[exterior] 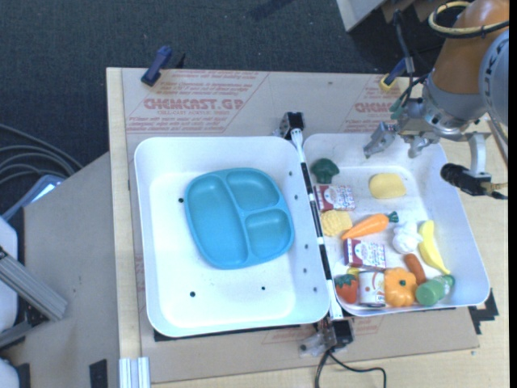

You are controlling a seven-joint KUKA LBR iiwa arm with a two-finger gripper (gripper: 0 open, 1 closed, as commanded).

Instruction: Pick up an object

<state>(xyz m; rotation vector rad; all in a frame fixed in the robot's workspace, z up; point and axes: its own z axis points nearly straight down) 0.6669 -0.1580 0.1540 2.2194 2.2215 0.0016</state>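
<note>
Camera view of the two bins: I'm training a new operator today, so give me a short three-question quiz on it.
1. True or false: the blue tray lies in the left bin.
2. What lies nearest the claw?
A. carrot
B. lemon
C. banana
3. Fill in: the broccoli sits at the right bin's far ____ corner, beside the divider.

Key
1. True; the tray is the one thing in that bin.
2. B; the claw hovers over the right bin's far end, holding nothing, with the lemon just below it in the view.
3. left
</note>
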